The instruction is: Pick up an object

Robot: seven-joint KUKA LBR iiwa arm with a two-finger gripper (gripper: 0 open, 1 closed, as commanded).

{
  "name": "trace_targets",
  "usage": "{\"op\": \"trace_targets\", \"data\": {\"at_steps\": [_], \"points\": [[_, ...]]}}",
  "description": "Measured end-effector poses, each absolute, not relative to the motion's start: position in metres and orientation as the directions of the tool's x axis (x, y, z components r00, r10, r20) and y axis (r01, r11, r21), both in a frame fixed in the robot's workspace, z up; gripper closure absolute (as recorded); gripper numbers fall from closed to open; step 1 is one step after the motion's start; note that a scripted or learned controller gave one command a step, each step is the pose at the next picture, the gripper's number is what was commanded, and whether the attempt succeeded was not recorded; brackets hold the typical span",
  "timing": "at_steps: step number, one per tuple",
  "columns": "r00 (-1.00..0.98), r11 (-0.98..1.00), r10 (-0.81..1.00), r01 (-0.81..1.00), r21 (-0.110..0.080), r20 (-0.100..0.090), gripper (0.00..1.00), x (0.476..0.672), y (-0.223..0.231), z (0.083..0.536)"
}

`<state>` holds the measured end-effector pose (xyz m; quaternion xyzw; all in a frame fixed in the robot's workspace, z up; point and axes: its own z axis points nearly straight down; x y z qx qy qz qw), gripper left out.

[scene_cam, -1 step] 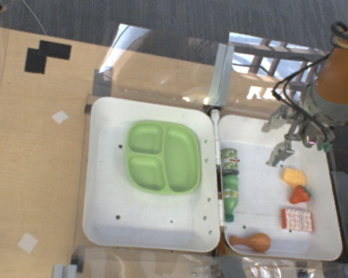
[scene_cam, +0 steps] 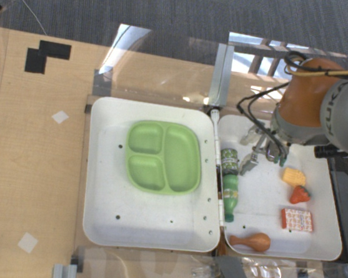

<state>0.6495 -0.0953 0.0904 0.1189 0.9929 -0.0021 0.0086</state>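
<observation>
jaws stand apart with nothing between them, just beside the green bottle, which lies along the left wall of the right bin. it looks light, stiff and smooth, so it may roll; i would grip across its middle.

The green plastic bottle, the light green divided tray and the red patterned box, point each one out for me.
green plastic bottle (scene_cam: 228,195): camera view, on the middle of its body.
light green divided tray (scene_cam: 162,157): camera view, on the ridge where its compartments meet.
red patterned box (scene_cam: 297,219): camera view, on the centre of its top face.
</observation>
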Motion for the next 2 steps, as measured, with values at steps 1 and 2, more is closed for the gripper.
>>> {"op": "trace_targets", "data": {"at_steps": [1,2], "points": [[-0.973,0.973,0.230,0.230,0.001,-0.025,1.00,0.652,-0.092,0.104],[-0.867,0.867,0.499,0.499,0.006,-0.012,1.00,0.598,-0.081,0.193]]}}
